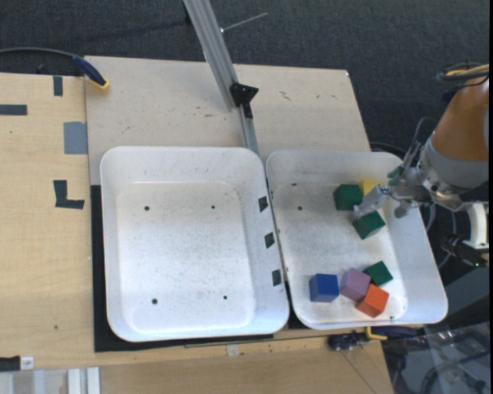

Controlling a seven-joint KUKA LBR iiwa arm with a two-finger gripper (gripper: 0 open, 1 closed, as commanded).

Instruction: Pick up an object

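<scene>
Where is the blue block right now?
The blue block lies in the right bin, near its front edge, leftmost of a cluster with the purple block right beside it.

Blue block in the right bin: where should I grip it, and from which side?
Probably straight from above, fingers on the blue block's far and near faces. The purple block sits close against its right side, while its left, far and near sides face bare floor of the right bin.
</scene>
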